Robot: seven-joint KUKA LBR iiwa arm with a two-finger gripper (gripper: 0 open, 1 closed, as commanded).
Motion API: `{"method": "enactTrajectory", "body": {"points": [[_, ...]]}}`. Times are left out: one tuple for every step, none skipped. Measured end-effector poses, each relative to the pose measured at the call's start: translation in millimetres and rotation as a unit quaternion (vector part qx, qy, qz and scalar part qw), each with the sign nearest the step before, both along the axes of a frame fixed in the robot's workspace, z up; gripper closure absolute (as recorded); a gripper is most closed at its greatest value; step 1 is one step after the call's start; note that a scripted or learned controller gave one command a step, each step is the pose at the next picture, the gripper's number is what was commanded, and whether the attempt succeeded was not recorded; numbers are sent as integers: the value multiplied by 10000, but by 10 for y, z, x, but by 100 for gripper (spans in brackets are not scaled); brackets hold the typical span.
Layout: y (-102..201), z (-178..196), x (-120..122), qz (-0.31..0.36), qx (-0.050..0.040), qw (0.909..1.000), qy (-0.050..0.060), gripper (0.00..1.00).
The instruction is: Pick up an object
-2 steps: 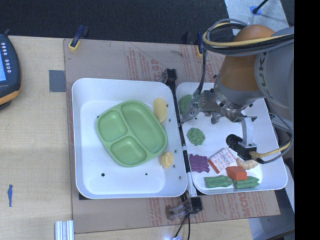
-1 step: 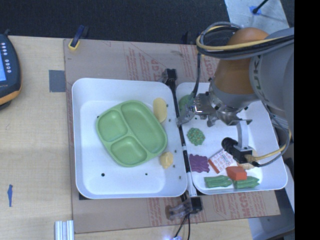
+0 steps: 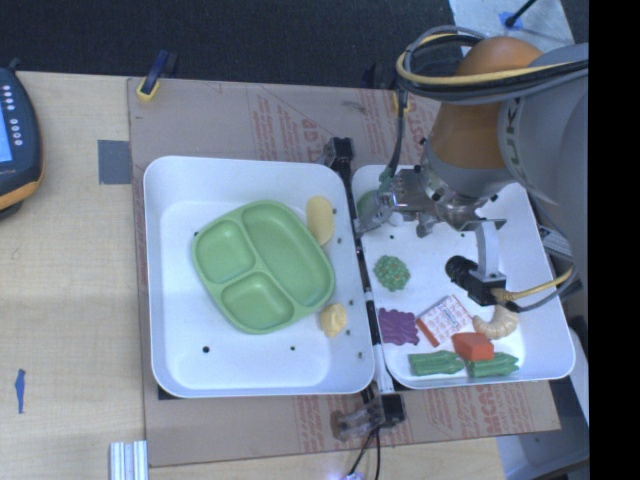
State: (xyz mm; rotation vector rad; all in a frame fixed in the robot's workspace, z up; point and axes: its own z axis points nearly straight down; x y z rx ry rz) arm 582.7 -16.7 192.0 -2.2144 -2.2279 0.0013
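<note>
My gripper (image 3: 412, 208) hangs low over the far left part of the right bin (image 3: 545, 318), under the orange-banded wrist. A pale green round object (image 3: 368, 206) lies just left of it, partly covered by the metal head. Nearer the camera in the same bin lie a green broccoli piece (image 3: 391, 272), a purple grape bunch (image 3: 397, 326), a red-and-white packet (image 3: 445, 318), a red block (image 3: 472, 346), green beans (image 3: 462, 365) and a tan curved piece (image 3: 497, 320). Nothing shows as held.
The left bin (image 3: 170, 358) holds a green divided plate (image 3: 262, 265), with a yellow piece (image 3: 319, 218) at its far right rim and another (image 3: 333, 318) at its near right. A black divider (image 3: 358, 268) separates the bins. A handheld pendant (image 3: 15, 133) lies far left.
</note>
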Motion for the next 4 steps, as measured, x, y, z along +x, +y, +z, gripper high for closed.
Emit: {"method": "enactTrajectory", "body": {"points": [[532,-6,-245,14,3,10000,32,0],[-165,2,58,-41,-14,10000,-2,0],[-133,107,51,5,-3,10000,16,100],[-133,102,49,6,-4,10000,21,0]]}}
